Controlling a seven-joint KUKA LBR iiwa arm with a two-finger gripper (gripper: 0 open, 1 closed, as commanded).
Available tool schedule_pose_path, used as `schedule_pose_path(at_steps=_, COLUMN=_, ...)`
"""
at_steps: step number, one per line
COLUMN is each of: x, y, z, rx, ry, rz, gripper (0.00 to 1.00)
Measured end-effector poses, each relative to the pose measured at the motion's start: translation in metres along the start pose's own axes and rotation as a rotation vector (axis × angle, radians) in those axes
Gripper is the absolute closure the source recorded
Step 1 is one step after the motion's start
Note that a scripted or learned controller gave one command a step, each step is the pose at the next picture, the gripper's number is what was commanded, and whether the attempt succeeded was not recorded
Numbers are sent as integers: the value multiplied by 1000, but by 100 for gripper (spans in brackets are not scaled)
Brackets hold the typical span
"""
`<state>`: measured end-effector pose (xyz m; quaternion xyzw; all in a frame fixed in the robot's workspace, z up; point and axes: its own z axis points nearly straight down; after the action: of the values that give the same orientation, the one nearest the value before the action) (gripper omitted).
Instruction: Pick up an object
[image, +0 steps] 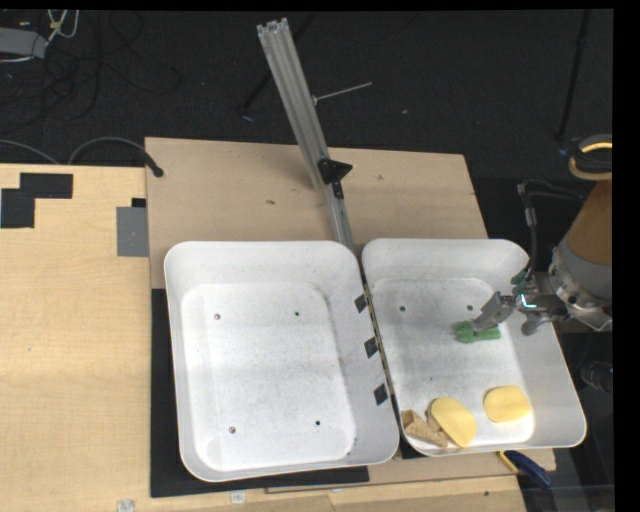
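A small green object (478, 333) lies in the right bin (440, 262), near its right wall. My gripper (491, 314) reaches in from the right and hangs low over the green object's upper right end, at or just above it. I cannot make out whether it touches the object. Two yellow rounded objects (455, 420) (507, 404) rest near the right bin's front edge. A tan, crumbly piece (424, 431) sits in the front left corner beside them.
The left bin (262, 350) stands beside the right one, with black clips (371, 347) along the shared edge. A slanted metal rail (300, 110) runs from the top down to the bins' junction. The arm's orange-banded wrist (592, 225) overhangs the right rim.
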<state>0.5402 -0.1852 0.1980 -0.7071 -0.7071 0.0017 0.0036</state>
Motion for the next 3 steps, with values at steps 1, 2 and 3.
schedule_pose_path(at_steps=1, x=0, y=1, z=-2, rx=-5, ry=-1, rz=0, gripper=0)
schedule_pose_path(at_steps=2, x=-7, y=-8, z=51, rx=1, ry=0, rz=1, gripper=0)
schedule_pose_path(at_steps=3, x=-6, y=-9, z=105, rx=1, ry=0, rz=1, gripper=0)
